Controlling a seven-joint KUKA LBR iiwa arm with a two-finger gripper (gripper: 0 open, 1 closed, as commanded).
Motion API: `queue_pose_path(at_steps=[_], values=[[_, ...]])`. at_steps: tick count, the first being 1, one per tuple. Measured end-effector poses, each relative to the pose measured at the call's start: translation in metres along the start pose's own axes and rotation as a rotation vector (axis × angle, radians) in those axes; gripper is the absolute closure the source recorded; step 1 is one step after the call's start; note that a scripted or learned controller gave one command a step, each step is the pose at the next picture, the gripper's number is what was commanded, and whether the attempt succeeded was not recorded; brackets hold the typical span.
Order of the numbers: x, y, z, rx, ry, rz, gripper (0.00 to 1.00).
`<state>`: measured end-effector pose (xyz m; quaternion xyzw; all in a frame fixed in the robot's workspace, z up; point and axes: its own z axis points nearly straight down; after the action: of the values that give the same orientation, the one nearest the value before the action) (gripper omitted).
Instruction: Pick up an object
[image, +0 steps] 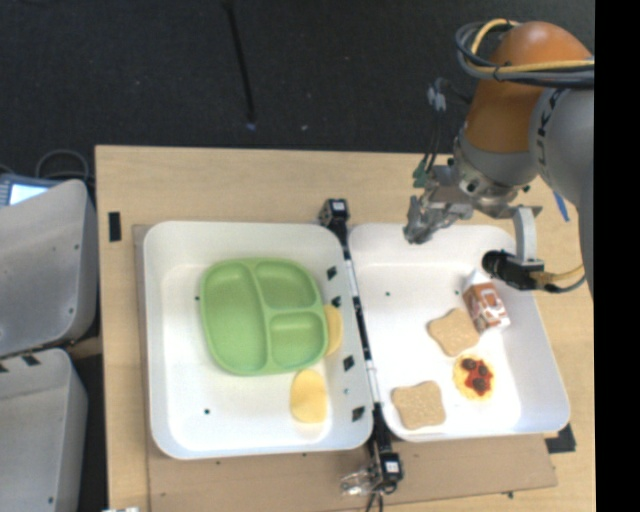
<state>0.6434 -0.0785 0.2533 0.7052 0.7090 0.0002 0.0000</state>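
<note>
My gripper (418, 228) hangs over the far edge of the right bin (400, 262), with nothing seen between its fingers. In that bin lie a brown and white packet (486, 305) by the right wall, a tan toast slice (453, 331) beside it, a second bread slice (418, 404) near the front, and a yellow round piece with red topping (474, 377). The left bin (170, 400) holds a green divided plate (265, 315) and a pale yellow oval piece (309, 395), with another yellow piece (333, 326) peeking out at the plate's right edge.
A black divider strip (355, 320) runs between the two bins. The bench's wooden top (250, 185) shows behind them. Grey chair backs (40, 270) stand at the left. Bare white floor lies in the right bin's left half.
</note>
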Motion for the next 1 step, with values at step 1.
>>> queue_pose_path(at_steps=[1], values=[[0.0476,-0.009,-0.0063,0.0,0.001,-0.001,1.0]])
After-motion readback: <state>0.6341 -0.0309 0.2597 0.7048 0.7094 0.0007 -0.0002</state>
